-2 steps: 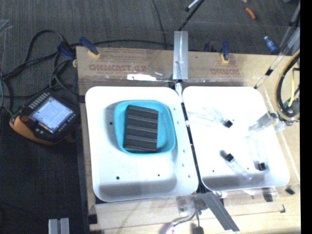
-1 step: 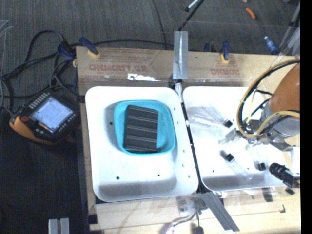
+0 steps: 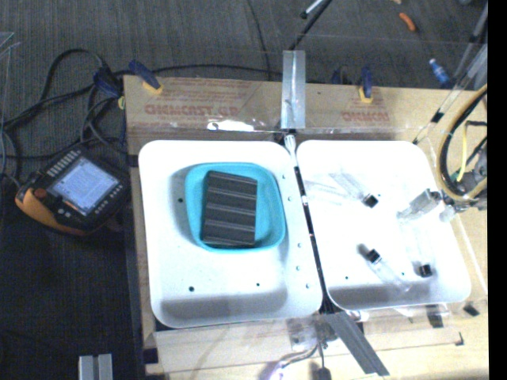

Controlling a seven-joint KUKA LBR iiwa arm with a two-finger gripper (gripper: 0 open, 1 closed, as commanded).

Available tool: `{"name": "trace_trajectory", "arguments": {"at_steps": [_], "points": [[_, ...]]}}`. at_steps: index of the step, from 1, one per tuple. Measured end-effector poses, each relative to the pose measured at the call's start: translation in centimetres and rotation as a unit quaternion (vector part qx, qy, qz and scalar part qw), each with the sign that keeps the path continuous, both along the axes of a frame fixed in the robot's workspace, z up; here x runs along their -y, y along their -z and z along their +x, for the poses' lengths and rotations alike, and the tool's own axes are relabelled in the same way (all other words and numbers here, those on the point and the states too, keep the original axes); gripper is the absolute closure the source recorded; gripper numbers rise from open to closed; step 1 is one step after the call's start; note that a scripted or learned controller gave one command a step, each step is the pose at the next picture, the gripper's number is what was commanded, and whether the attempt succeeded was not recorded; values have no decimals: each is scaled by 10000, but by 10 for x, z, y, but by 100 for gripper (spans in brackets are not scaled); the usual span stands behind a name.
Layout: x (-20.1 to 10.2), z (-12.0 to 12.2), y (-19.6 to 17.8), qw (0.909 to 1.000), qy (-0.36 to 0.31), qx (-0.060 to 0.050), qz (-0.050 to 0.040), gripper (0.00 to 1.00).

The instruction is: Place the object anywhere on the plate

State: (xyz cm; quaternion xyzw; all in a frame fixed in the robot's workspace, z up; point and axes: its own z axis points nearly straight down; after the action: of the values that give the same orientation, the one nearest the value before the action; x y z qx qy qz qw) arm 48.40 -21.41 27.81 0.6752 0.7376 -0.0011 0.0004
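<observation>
The dark ridged block (image 3: 230, 209) lay flat on the turquoise plate (image 3: 273, 212), near its middle, inside the left bin (image 3: 230, 299). The right bin (image 3: 396, 157), touching it along the shared edge, held a few small clear pieces with black caps (image 3: 369, 200), scattered apart. Yellow and black cables (image 3: 455, 161) hung over that bin's far right rim. The hand's state could not be told.

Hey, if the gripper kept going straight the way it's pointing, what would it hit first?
Probably the right bin's white floor; the gripper is a pale blur there, so its direction is unclear.
</observation>
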Motion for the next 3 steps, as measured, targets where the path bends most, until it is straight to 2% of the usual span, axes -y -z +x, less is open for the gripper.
{"name": "trace_trajectory", "arguments": {"at_steps": [2, 3], "points": [[0, 0, 0, 10000, 0, -2, -1, 0], [-94, 0, -12, 9978, 656, -9, 10, 0]]}}
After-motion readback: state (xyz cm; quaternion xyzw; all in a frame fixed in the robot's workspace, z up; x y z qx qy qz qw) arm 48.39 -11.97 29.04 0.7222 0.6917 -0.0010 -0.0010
